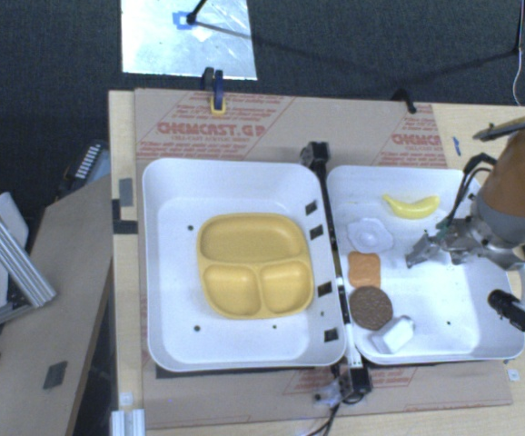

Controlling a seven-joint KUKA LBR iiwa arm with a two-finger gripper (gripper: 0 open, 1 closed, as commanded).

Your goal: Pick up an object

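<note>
The arm (pixel 517 189) reaches in from the right, its orange band above the wrist, and bends low over the right bin (pixel 453 334). Its jaws (pixel 419 254) point left, near the bin floor; whether they are parted or closed cannot be told, and nothing is seen held. Just left of them lie a white flower-shaped piece (pixel 370 234) and an orange square (pixel 364 268). A yellow banana (pixel 411 206) lies behind, a brown disc (pixel 370 306) and white block (pixel 393 335) in front. The left bin (pixel 167 334) holds a yellow divided plate (pixel 249 263).
</note>
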